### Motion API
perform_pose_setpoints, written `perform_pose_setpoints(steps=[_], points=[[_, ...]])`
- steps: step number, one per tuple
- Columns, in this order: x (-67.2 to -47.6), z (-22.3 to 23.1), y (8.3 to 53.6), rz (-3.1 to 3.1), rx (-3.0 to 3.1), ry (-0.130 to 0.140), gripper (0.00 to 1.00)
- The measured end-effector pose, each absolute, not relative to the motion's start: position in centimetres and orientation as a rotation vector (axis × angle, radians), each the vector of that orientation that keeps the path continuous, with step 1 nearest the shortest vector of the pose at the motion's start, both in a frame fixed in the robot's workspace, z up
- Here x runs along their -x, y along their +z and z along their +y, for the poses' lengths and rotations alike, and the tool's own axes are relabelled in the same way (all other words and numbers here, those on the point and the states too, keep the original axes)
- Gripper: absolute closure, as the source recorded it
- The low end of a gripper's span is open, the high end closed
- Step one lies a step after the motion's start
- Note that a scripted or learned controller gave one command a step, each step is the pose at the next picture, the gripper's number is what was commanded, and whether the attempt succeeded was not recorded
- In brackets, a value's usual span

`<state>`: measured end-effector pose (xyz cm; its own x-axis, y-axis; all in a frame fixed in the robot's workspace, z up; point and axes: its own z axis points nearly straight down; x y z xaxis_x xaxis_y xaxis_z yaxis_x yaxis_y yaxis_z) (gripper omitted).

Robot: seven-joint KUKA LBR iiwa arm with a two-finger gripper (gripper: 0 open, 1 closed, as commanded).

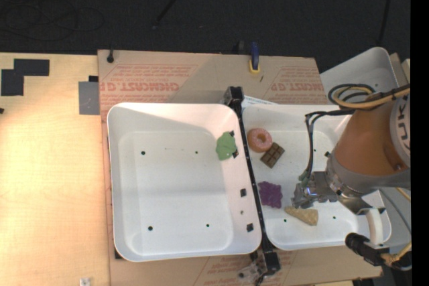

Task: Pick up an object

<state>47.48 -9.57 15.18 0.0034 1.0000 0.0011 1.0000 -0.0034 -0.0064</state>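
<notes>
Your gripper point(305, 195) sits low in the right bin point(295, 241), and from this slanted view you cannot tell how it is set or whether anything is in it. Just near of it lies a tan wedge point(303, 215), and just left of it a purple lump point(270, 193); either could be the pick. The risk, as I judge it, is a descent that lands between the two and nudges one aside instead of gripping it. Farther off, a pink ring point(259, 139) and a brown block point(272, 155) lie close together. A green piece point(226, 145) rests in the left bin point(127, 144) against the divider, awkward to reach.
</notes>
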Motion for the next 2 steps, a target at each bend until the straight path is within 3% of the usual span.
perform_pose_setpoints(steps=[1, 2], points=[[-47.7, -2.2, 28.8, -2.235, 2.214, -0.013, 1.0], [-47.7, 4.5, 51.5, -2.235, 2.22, -0.02, 1.0]])
